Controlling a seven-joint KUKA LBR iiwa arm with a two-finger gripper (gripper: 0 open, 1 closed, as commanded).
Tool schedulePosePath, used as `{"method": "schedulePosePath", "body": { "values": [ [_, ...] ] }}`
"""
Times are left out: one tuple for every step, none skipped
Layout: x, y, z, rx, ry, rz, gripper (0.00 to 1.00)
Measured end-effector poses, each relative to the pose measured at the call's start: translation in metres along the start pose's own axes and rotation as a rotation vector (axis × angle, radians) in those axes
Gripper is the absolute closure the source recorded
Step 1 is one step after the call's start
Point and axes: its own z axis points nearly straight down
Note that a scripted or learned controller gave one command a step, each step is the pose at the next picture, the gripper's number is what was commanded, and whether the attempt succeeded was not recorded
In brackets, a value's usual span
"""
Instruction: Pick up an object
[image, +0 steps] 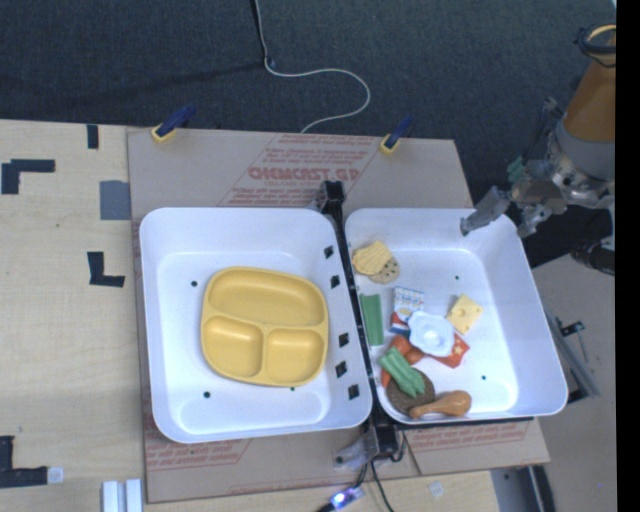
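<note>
The arm is reaching in at the upper right of the frame, its gripper (497, 212) hovering over the right bin's (520, 290) upper right rim, holding nothing; its fingers are too unclear to tell. Toy food (420, 345) is lying along that bin's left side. The cardboard's (300, 172) red lettering is too faint to read.

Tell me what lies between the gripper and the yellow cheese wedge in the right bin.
Nothing visible blocks it. The gripper hangs over the right white bin's far right corner, and bare bin floor separates it from the yellow cheese wedge. The white cup and red wrapper sit beyond the wedge, outside that path.
</note>
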Motion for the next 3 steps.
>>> {"method": "schedulePosePath", "body": {
  "values": [
    [0.001, 0.002, -0.009, -0.013, -0.003, -0.003, 0.0],
    [0.002, 0.005, 0.056, -0.007, -0.003, -0.004, 0.0],
    [0.007, 0.001, 0.102, -0.009, -0.003, -0.004, 0.0]
  ]
}}
